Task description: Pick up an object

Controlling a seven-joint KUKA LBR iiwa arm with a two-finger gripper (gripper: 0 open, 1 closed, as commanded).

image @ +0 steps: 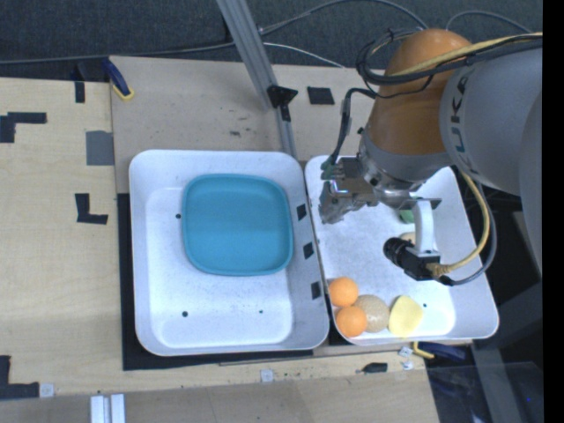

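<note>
My gripper [337,203] hangs over the upper left part of the right bin [370,245], pointing down at bare bin floor. Nothing shows between its fingers. Near the bin's front edge lie two orange balls [344,291] [351,322], a beige round object [373,313] and a yellow object [406,315], all clustered together well below the gripper. A small green thing [406,211] peeks out from under the arm at the bin's right side.
The left bin [159,263] holds a blue square plate [236,224]. A grey pole [256,51] slants down to the gap between the bins. A black fitting with a yellow cable [414,258] hangs off the arm over the right bin.
</note>
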